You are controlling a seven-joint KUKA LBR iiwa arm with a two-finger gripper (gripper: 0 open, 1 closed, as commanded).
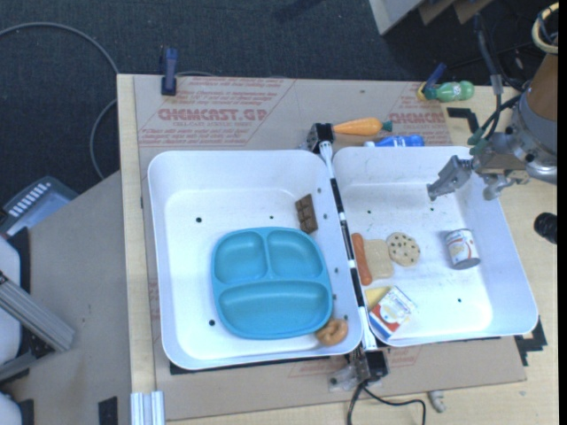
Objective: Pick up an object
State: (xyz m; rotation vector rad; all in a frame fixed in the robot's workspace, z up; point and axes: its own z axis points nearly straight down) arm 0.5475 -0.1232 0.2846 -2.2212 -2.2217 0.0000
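My gripper [466,188] hangs over the far right part of the right bin [509,264]. It is open, with one finger [442,184] to the left and the other to the right, and nothing between them. Below it in the bin lie a small silver can [461,248] on its side, a chocolate-chip cookie [404,249], a pale bread slice [378,258], a hot dog [361,258] along the left wall, and a small carton [392,312] at the near corner. The can is nearest, a little in front of the gripper.
The left bin [177,237] holds a blue divided plate [270,282], a brown chocolate bar [306,212] and a pretzel-like pastry [333,331]. Behind the bins lie a carrot [359,127], a green bottle [452,90] and a blue clamp [168,69].
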